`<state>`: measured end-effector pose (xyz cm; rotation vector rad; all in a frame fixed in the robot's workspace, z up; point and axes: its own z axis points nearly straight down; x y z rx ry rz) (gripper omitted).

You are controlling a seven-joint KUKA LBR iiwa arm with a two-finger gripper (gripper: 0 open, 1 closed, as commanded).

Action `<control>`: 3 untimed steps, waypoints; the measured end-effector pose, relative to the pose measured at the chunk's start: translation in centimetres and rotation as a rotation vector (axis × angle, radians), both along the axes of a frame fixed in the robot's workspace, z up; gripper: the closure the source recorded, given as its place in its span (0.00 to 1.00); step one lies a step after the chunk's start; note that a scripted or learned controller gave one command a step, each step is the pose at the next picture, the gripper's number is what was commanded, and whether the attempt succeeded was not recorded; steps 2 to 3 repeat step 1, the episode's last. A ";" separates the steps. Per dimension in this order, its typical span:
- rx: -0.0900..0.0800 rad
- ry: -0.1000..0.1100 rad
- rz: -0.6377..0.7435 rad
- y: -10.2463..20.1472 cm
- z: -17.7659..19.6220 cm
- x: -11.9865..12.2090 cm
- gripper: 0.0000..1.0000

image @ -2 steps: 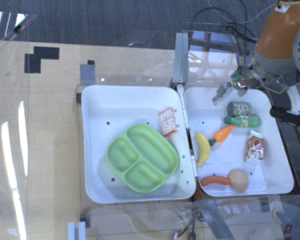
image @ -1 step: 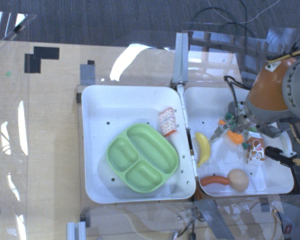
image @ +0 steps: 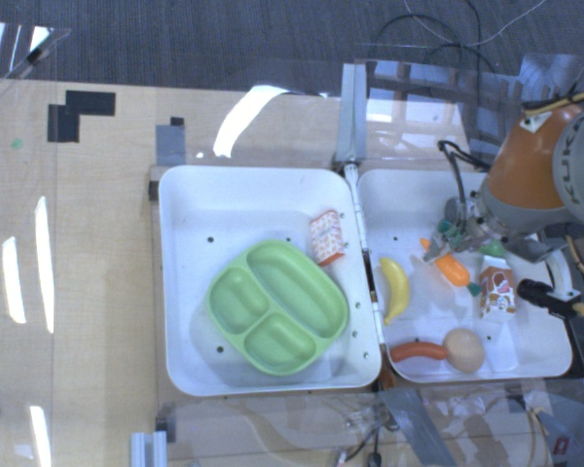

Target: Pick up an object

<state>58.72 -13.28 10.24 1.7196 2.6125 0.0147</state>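
Descending on the small orange carrot-shaped toy [image: 453, 269], the hand [image: 457, 233], grip state indeterminable, needs centring clear of the yellow plastic banana [image: 396, 288].

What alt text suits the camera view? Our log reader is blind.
The gripper hovers in the right bin over a carrot, with a banana, sausage, egg and carton nearby. The left bin holds a green tray and a packet.

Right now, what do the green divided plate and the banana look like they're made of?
Green divided plate: likely moulded plastic, one even matte colour, soft rounded compartment edges. Banana: probably toy plastic, uniformly yellow and smooth, without spots, though a real one can't be ruled out from this view.
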 end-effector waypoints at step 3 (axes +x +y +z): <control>0.000 0.009 -0.061 5.6 13.1 0.3 1.00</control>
